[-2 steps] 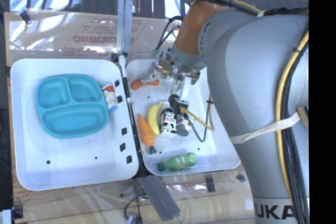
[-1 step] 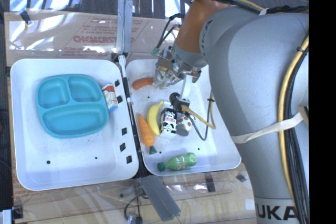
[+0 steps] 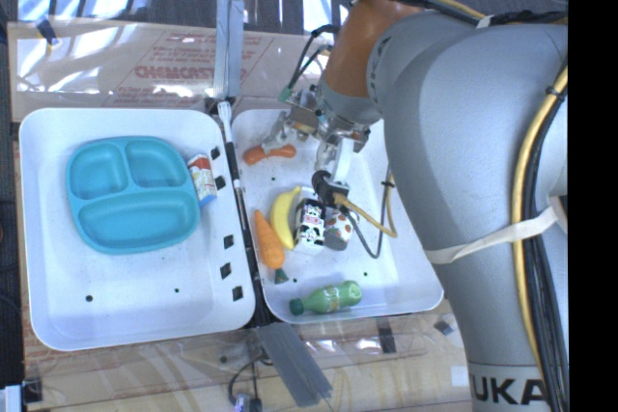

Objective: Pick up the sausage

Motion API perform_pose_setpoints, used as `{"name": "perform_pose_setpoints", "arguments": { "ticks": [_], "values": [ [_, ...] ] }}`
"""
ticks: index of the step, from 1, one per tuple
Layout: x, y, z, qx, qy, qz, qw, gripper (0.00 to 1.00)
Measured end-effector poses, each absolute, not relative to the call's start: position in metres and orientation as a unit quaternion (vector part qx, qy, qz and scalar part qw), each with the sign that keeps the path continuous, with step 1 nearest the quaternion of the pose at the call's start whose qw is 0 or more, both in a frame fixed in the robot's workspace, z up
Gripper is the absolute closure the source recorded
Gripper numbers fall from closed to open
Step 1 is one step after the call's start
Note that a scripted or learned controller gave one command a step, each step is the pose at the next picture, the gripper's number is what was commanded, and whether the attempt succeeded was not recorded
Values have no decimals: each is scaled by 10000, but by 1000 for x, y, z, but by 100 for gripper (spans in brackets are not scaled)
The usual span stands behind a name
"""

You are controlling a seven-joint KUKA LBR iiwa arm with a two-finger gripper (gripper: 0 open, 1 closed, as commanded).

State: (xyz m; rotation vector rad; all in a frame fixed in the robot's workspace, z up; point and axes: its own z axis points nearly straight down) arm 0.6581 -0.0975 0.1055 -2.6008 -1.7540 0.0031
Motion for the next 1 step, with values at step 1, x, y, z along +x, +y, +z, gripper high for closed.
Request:
{"name": "perform_pose_setpoints", "arguments": {
  "ticks": [1],
  "values": [
    [660, -101, 98, -8269, -5624, -29, 0, 0]
  ]
}}
